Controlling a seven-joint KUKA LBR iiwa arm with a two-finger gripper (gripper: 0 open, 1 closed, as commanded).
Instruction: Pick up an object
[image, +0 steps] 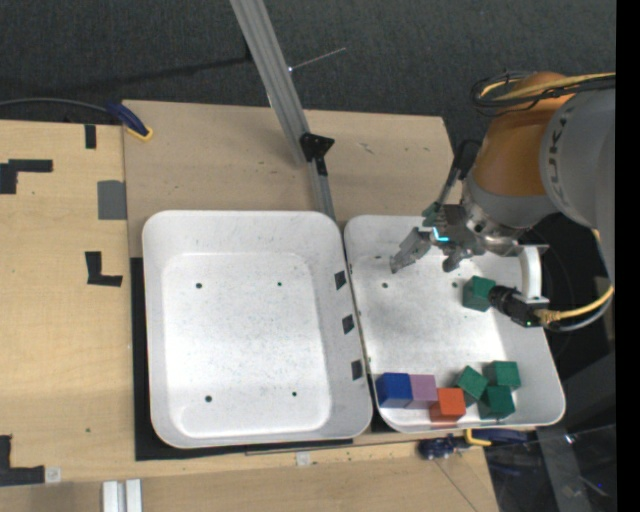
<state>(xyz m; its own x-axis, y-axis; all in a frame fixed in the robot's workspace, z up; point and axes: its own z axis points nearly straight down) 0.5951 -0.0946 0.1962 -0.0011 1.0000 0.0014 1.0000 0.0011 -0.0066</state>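
We find no text, label, brand, number or sign that can be read. The arm's grey housing (585, 130) at the far right carries dark lettering along its edge, but it is cut off and too blurred for us to make out.

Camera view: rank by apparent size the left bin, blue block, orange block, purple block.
1. left bin, by far the largest.
2. blue block.
3. purple block and orange block: look alike, partly overlapping, so no ranking between them.
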